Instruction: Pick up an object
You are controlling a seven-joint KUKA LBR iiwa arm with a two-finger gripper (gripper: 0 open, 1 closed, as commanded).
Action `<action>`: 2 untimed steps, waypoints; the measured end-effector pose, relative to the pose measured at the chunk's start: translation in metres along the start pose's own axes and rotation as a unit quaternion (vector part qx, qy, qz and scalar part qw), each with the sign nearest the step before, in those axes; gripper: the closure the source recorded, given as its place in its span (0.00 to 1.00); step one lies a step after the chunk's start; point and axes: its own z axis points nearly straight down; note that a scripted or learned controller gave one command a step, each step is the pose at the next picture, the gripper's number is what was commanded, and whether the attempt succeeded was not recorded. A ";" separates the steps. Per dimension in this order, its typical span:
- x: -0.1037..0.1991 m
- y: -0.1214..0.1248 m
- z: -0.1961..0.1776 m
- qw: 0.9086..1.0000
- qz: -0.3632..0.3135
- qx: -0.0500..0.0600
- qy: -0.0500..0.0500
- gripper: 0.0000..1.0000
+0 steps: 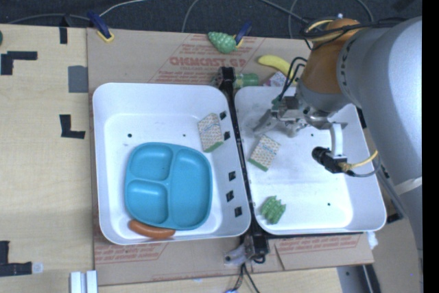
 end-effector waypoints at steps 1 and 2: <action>0.000 0.000 -0.010 1.000 0.000 0.000 -0.001 1.00; 0.000 0.000 -0.010 1.000 0.000 0.000 -0.001 0.00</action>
